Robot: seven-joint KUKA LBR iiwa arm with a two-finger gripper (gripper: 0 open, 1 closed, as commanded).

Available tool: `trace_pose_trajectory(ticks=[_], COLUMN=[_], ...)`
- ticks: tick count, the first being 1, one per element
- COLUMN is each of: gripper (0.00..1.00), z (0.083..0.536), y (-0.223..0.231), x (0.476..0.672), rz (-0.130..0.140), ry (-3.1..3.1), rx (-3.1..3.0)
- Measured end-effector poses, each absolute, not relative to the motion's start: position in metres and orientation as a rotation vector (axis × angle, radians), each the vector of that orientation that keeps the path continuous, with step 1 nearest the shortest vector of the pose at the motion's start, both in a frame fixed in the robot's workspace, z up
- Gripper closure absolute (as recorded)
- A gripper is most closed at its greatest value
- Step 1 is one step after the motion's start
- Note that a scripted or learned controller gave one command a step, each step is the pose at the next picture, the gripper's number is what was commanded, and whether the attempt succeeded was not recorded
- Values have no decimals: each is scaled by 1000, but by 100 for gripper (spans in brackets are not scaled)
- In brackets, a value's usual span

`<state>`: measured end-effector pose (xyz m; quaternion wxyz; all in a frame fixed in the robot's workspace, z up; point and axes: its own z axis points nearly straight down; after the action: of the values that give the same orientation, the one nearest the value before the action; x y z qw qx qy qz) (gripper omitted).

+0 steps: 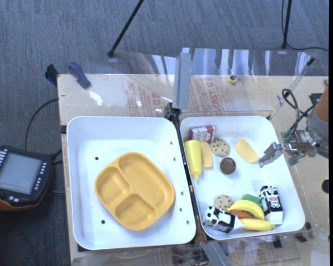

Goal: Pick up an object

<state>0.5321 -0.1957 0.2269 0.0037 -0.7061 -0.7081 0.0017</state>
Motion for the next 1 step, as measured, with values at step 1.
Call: trace_pose_trajectory(ticks=[1], gripper=[0], z=[93], y=[-211], x=[519], rz=[9], ry=[-2328], rx=[-2085])
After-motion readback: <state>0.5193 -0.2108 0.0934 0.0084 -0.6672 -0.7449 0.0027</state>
